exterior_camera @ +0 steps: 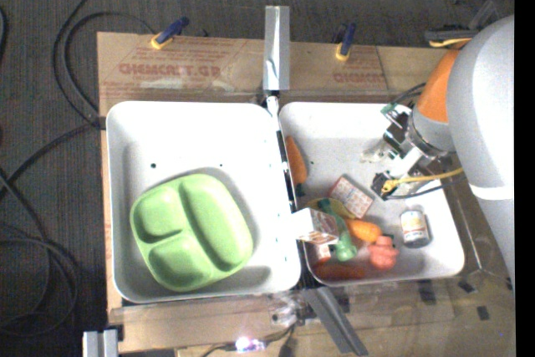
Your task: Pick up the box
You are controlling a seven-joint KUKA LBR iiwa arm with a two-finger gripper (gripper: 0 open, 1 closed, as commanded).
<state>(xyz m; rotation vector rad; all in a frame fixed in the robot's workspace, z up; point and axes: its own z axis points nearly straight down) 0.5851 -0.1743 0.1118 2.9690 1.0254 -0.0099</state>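
The box [351, 196], a small flat carton with a pink and tan printed face, lies tilted in the middle of the right bin [334, 125]. My gripper [383, 145] hangs over the right side of that bin, up and to the right of the box and apart from it. Nothing shows between its tips. The grey arm with its orange band [435, 92] reaches in from the right edge.
A pile of toy food [359, 242] and a second small carton [319, 232] sit at the bin's front. A small can [414, 227] stands front right, and an orange piece [294, 160] lies along the left wall. The left bin [167, 125] holds a green divided plate [192, 230].
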